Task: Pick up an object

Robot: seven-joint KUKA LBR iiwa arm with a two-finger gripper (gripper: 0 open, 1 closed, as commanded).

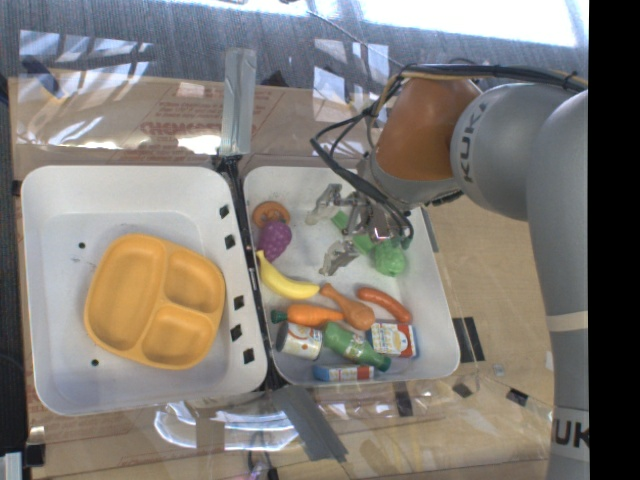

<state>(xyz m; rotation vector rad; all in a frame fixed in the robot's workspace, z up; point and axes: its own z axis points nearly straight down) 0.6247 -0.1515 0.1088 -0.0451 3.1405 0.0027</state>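
Grey arm is in approach: gripper sits low over the upper middle of the right bin, fingers spread wide, nothing between them. Your nearest candidate is the green toy, just right of the fingertips; purple grapes and banana lie to the left. I'd say the next move needs a shift right, then close. Lower in that bin: carrot, green bottle. Left bin holds a yellow divided plate.

place: robot lab | cues: KUKA arm, taped bench, toy-food bin
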